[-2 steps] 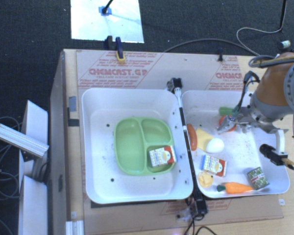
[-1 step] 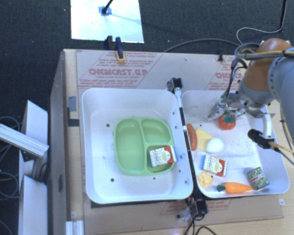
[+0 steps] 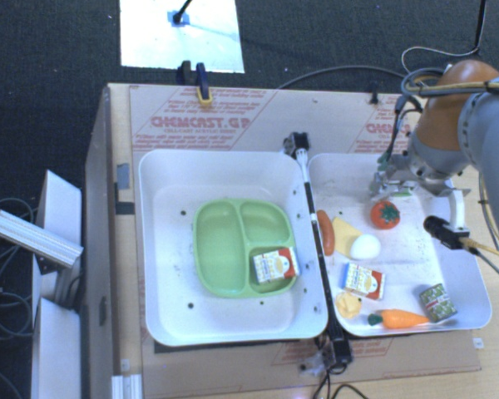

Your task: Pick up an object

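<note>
Seemingly nothing is picked yet: the gripper hovers beside the tomato, its grasp state unclear.

Arm: one, grey, entering from the right edge of the camera view. Orange band: rounded, sitting up and to the right of the gripper, directly above the wrist. Wrist: bent downward, metal fittings and thin cables clustered just above the gripper. Gripper: lowest and leftmost part of the arm, pointing down. A dark fitting juts out below and right of it.
</note>
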Robot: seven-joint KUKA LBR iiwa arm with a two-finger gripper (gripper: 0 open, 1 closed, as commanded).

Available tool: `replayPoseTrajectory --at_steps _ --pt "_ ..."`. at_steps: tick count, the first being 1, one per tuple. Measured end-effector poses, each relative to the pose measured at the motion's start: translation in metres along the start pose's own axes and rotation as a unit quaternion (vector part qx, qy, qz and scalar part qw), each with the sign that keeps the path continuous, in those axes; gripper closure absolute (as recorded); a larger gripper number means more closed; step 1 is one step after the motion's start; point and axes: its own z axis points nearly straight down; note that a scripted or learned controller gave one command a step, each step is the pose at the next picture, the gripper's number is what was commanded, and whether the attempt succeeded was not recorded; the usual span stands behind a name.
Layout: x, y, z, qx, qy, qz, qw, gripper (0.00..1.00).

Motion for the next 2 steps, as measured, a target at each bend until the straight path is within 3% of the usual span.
replayPoseTrajectory --at_steps 1,2 --pt "0.0325 0.0253 -0.1023 0.000 0.000 0.001 1.0000 1.00" --pt "0.0322 0.0247 -0.1013 0.001 0.000 0.001 1.0000 0.00"
